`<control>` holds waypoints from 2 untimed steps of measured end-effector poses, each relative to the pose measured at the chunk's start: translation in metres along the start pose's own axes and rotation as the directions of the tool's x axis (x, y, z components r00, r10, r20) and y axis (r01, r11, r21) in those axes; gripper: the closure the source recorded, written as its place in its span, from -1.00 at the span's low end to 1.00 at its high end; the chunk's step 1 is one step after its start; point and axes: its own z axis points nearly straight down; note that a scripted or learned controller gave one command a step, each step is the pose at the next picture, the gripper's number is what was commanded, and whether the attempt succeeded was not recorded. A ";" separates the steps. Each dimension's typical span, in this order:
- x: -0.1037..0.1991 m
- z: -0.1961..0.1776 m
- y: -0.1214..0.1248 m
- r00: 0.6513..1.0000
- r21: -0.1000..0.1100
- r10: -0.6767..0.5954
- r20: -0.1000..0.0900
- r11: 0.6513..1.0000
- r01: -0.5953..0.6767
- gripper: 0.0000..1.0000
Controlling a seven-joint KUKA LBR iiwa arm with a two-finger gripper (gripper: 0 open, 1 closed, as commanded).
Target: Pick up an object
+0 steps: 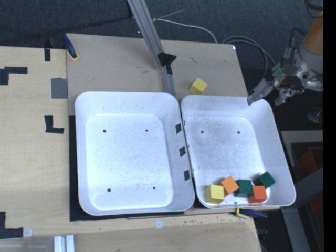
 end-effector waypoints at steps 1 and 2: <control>0.019 -0.067 0.021 1.000 -0.009 -0.003 0.000 1.000 0.003 -1.00; 0.063 0.080 0.069 1.000 0.007 -0.002 -0.003 1.000 0.002 -1.00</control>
